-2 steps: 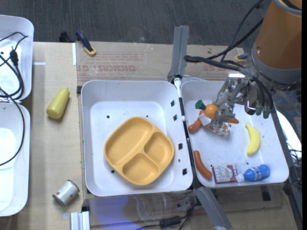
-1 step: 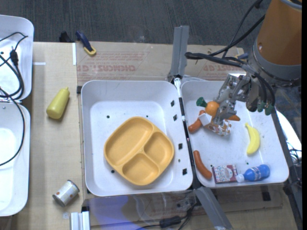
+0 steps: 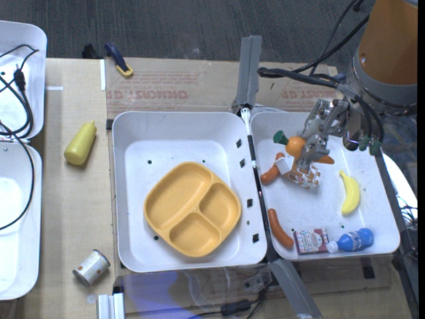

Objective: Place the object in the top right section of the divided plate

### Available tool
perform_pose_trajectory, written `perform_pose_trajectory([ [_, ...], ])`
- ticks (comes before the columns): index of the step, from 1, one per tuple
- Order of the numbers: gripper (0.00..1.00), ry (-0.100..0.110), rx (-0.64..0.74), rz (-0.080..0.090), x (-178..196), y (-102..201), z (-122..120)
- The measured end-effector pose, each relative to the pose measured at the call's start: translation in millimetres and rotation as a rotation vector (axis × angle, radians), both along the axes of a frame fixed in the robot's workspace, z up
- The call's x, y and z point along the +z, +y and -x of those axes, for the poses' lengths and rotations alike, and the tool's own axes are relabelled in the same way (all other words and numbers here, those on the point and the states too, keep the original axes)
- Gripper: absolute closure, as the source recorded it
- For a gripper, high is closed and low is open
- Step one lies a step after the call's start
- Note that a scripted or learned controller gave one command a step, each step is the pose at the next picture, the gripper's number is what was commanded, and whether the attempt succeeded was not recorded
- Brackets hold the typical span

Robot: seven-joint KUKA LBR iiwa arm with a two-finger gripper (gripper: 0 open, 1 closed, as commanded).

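The toy carrot, orange with a green top, lies in the right bin among a sausage and a small carton. It looks light, rigid and slick; I'd grip mid-body. My hand sits down on this cluster; I cannot tell its state. The yellow divided plate waits in the left bin.

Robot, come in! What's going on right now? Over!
Gripper down in right bin, among toys. Yellow plate waiting in left bin. Banana, sausage lying close by.

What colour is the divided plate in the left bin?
Yellow-orange; the plate shows best in the camera view.
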State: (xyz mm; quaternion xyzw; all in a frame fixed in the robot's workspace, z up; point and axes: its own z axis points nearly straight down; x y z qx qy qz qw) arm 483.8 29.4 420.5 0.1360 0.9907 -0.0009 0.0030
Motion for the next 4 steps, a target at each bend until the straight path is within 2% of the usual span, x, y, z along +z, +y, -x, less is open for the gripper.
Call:
perform_pose_trajectory([
  [1,1.00,-0.001,0.000,0.001,8.4,0.2,-2.2],
  [2,1.00,0.004,-0.148,-0.002,20.2,11.1,-33.3],
  [3,1.00,0.007,-0.186,-0.002,20.5,55.8,4.8],
  [4,1.00,0.006,-0.185,-0.001,28.8,56.2,2.8],
])
